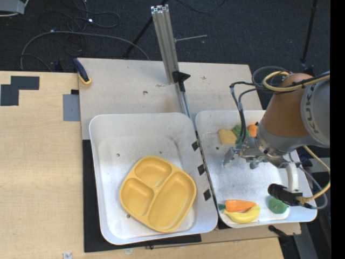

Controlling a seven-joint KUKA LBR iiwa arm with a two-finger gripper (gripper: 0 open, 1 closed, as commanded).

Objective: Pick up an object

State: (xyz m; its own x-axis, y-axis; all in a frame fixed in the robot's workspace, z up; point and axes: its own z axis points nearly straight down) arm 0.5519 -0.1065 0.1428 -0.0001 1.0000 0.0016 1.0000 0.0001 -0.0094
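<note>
The hand is positioned low in the right bin, near its far-left part; its degree of opening cannot be determined. A pale yellow object lies just beside it. A carrot, banana and green object lie along the bin's near edge. The left bin contains a yellow divided plate.

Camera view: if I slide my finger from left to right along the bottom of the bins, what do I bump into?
Yellow divided plate → orange carrot, lying on the yellow banana → green toy.
</note>
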